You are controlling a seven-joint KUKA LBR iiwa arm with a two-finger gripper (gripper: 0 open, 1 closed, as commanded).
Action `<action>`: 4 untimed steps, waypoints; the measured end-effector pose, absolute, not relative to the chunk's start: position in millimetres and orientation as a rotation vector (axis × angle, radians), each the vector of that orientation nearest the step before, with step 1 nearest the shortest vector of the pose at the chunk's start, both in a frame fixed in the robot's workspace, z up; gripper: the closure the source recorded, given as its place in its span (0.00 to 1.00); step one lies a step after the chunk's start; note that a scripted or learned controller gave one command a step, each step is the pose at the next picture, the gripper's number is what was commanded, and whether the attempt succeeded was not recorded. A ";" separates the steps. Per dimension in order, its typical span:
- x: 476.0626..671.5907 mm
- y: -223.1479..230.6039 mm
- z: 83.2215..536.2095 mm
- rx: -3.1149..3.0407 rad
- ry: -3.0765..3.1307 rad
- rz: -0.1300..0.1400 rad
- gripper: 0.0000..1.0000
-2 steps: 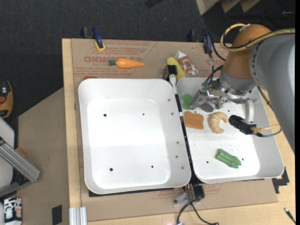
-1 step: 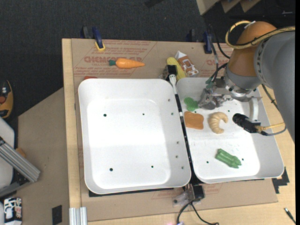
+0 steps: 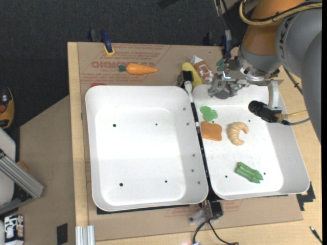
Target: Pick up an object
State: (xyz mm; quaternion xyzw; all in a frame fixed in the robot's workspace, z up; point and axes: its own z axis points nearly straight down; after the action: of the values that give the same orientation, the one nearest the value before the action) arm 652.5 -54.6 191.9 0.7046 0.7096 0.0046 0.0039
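The right bin [image 3: 286, 152] holds a tan croissant [image 3: 237, 132], an orange bread slice [image 3: 211, 131], a small green leafy piece [image 3: 208, 112] and a green bean-like item [image 3: 249, 172]. My gripper [image 3: 223, 88] hangs over the bin's far left corner, above and behind the leafy piece. Its dark metal fingers point down and nothing shows between them. The grey arm with its orange band [image 3: 265, 19] comes in from the upper right.
The left bin [image 3: 102, 152] lies beside the right one. A toy carrot [image 3: 138, 69] rests on the cardboard behind it. A yellow and black item [image 3: 188, 74] and a brown packet [image 3: 204, 70] sit behind the bins near the gripper. A black cable plug [image 3: 261, 110] hangs over the right bin.
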 end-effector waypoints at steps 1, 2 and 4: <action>622.4 -24.6 184.7 2.222 2.228 -0.004 1.00; 665.0 35.6 217.6 2.211 2.225 0.009 1.00; 634.2 154.3 306.1 2.212 2.228 0.011 1.00</action>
State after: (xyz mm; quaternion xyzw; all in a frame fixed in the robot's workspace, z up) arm 634.2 154.3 306.1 0.7044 0.7098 0.0036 0.0010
